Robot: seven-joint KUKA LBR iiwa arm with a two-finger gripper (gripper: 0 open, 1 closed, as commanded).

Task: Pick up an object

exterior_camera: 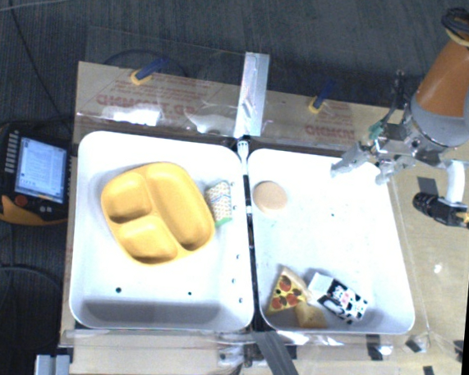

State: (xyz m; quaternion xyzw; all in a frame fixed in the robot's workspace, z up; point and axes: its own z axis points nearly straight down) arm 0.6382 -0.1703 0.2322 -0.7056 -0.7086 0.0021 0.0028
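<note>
My arm (456, 76) comes in from the frame's three o'clock edge, up near the one o'clock corner. The orange band (443, 79) sits just above my wrist, with the grey link beyond it toward two o'clock. From the wrist I slant down toward nine o'clock. My gripper (361, 162) hangs at the end, its two pale fingers (346, 164) spread apart and pointing toward eight o'clock, with nothing between them.
</note>
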